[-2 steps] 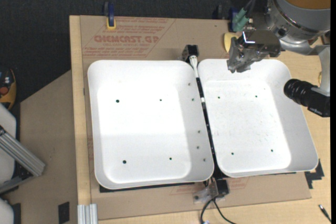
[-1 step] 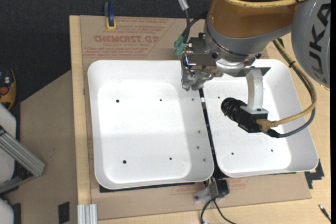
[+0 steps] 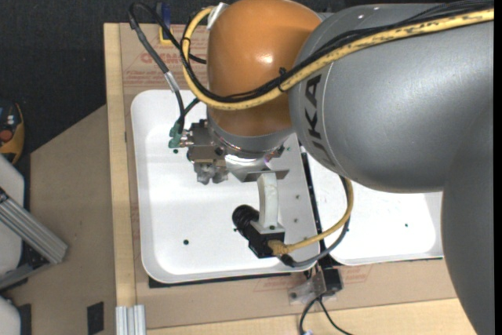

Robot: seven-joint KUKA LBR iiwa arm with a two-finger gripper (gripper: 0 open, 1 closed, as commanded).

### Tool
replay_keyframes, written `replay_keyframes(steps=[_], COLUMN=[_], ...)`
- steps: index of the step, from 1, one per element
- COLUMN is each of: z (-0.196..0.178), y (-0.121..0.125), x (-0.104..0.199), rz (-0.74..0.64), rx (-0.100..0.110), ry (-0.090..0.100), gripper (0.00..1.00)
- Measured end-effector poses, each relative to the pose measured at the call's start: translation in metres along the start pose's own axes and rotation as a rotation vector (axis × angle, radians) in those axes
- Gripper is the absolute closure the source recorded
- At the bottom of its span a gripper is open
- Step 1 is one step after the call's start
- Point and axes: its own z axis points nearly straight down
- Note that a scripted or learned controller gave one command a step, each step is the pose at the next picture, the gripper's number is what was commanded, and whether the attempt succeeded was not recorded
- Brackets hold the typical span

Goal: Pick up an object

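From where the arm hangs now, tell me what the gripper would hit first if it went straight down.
Probably the bare floor of the left bin. The gripper points down over it, and no object shows beneath, though the arm hides part of the bin and depth is unclear.

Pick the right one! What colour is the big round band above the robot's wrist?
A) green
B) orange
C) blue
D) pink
B: the rounded band on the grey arm is a shiny orange, sitting over the left white bin with a yellow cable draped across it.
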Motion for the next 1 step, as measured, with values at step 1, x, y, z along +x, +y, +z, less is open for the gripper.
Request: replay_keyframes(steps=[1], z=[-0.0579], y=[-0.0029], x=[-0.0053], rz=[0.008], rx=[-0.016], ry=[0.004], gripper=[1.00])
